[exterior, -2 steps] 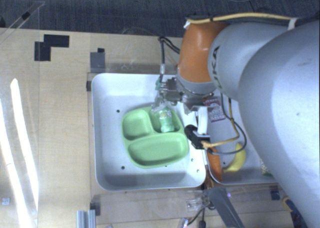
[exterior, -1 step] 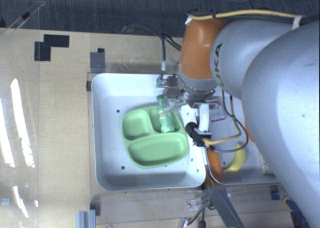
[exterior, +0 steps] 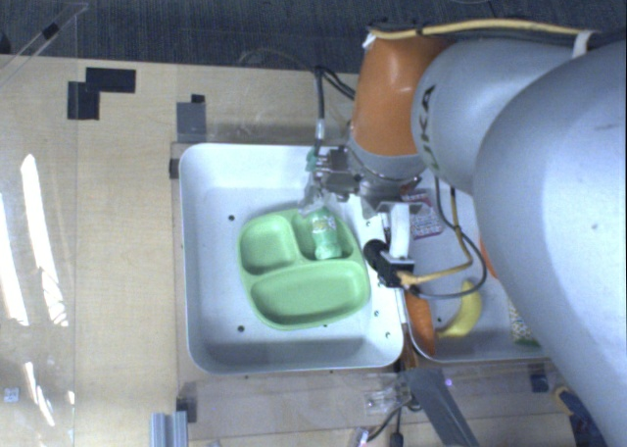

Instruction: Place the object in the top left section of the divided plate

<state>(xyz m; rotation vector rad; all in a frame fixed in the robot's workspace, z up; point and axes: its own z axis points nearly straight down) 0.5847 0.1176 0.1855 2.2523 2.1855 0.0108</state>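
Divided plate (exterior: 294,293): pale green plastic, smooth, soft sheen
Left bin (exterior: 211,269): white plastic — glossy, glare along the rim
Bench (exterior: 88,269): light wood, matt
Arm (exterior: 529,141): smooth grey shell, satin; orange band (exterior: 387,92) — glossy
Banana (exterior: 464,315): yellow skin, dull

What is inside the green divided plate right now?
The green divided plate has a pale greenish object in its top right section. The hand covers that section's upper edge.

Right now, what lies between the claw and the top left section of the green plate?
In the camera view, just the raised divider lies between the claw and the top left section.
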